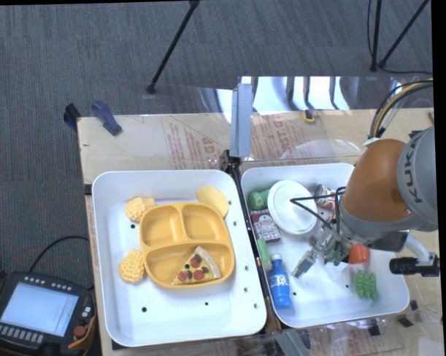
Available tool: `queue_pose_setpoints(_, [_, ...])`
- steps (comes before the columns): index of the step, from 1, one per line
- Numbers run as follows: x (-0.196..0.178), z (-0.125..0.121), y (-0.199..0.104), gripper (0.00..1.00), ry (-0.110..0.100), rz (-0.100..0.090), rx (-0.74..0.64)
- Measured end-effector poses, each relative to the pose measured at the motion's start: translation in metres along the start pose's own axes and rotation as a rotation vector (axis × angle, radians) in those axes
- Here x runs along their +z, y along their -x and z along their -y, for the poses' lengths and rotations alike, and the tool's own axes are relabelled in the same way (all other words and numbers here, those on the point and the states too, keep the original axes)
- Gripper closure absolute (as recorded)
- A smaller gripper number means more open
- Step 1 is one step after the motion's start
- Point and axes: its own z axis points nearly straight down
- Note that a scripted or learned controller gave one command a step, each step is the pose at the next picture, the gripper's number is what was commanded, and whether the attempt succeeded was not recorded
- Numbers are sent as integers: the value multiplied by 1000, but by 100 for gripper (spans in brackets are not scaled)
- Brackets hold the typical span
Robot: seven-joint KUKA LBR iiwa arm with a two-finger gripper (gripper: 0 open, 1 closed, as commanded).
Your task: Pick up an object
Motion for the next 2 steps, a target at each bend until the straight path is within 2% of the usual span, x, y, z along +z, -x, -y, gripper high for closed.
queue_pose_setpoints(1, [-1, 23, 52, 0, 1, 4, -133])
queue_pose_setpoints(2, [-1, -37, 56, 0, 2, 5, -44])
